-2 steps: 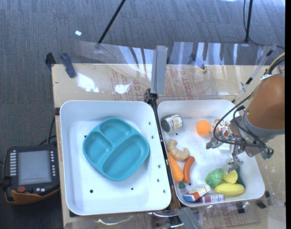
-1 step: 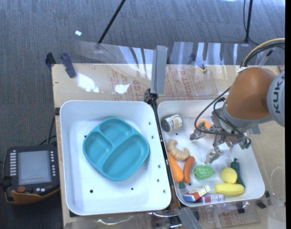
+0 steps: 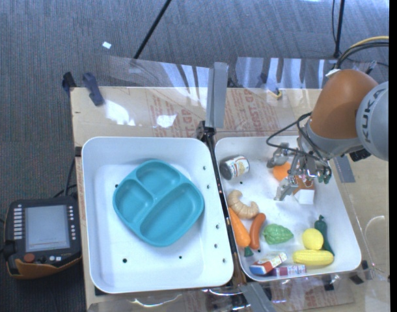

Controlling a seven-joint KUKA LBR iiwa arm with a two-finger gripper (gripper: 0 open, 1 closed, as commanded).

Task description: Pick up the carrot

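- One orange plastic carrot [image 3: 239,229]: long and tapered, smooth bright orange, lying at a slant against the left wall of the right white bin [image 3: 350,228], toward its near end, just left of the hot dog.
- One red-orange hot dog sausage [image 3: 257,229]: lying beside the carrot, nearly parallel to it.
- One tan, knobbly croissant-like pastry [image 3: 242,204]: just beyond the carrot's far end.
- One small tin can with a pale label [image 3: 235,168]: on its side in the far left part of the right bin.
- One green leafy lettuce piece [image 3: 278,233]; one yellow lemon [image 3: 312,238]; one yellow corn cob [image 3: 314,257]; one dark green pepper-like piece [image 3: 324,229]; one small red and white carton [image 3: 271,263], all along the near end of the right bin.
- One orange rounded item [image 3: 281,171] by the gripper, kind unclear.
- One teal three-compartment plate [image 3: 158,201]: alone in the left white bin [image 3: 97,174].
- One two-finger gripper [image 3: 291,186]: over the far middle of the right bin, well apart from the carrot; cannot tell how far it is open or whether it has hold of anything.
- One grey handheld control pendant [image 3: 42,232]: on the floor left of the bench.
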